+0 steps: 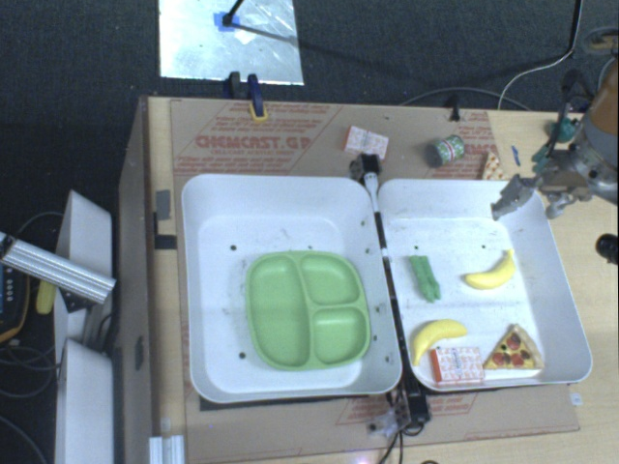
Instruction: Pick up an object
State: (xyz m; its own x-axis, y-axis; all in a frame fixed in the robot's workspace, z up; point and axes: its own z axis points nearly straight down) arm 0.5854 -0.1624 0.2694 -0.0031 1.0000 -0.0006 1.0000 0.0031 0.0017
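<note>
Claw [530,196] of mine sits over the far right rim of the right bin [571,317], 2 grey fingers spread apart, nothing between them. Both bins are smooth white plastic, shallow, rounded corners: 2 total. Left bin [208,259] holds 1 pale green plate [308,309], glossy, 3 compartments. Right bin holds 5 items: 1 green ridged block [424,276], 2 yellow curved bananas, one mid-bin [490,273] and one near the front [435,336], 1 flat red-and-white printed box [456,362] touching the front banana, 1 triangular pizza slice [514,349] just beside the box. Beyond the bins, on the brown cardboard bench [261,138], 1 small green-labelled can [448,149] lies on its side.
</note>
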